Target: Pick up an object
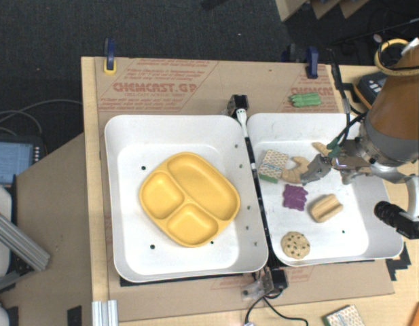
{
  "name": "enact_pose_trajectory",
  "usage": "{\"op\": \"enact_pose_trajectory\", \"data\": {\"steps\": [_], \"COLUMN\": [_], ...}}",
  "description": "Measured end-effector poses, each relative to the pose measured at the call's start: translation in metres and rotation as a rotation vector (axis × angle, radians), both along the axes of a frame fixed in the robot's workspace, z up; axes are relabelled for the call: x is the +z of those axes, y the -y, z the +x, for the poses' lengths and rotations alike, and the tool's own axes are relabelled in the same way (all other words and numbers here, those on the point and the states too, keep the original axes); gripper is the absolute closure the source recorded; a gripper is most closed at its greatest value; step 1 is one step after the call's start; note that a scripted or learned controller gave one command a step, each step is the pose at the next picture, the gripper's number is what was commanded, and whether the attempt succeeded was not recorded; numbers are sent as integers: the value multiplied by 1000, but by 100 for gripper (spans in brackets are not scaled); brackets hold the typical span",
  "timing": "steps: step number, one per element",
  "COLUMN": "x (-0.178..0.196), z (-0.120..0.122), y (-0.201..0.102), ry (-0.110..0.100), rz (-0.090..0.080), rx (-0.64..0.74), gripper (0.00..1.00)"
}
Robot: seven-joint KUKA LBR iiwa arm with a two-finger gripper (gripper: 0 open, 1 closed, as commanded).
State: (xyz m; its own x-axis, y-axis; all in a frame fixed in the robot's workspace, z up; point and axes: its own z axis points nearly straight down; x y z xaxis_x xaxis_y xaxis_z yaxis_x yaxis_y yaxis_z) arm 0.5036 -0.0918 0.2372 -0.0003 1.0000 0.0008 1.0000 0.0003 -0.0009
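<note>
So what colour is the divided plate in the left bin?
Yellow. The three-compartment plate sits in the left bin, seen clearly in the camera view.

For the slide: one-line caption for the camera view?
Gripper low in right bin by tan piece; yellow divided plate in left bin.
</note>
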Motion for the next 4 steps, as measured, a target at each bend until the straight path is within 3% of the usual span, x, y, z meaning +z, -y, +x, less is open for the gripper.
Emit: {"op": "enact_pose_trajectory", "data": {"steps": [1,2,3,4], "x": [-124,-154,-142,-47], "z": [-8,83,81,81], "y": [23,18,19,-71], "ry": [-13,5,5,12], "rz": [1,-2,-2,3], "rx": [-3,3,-1,10], "gripper": [0,0,100,100]}}
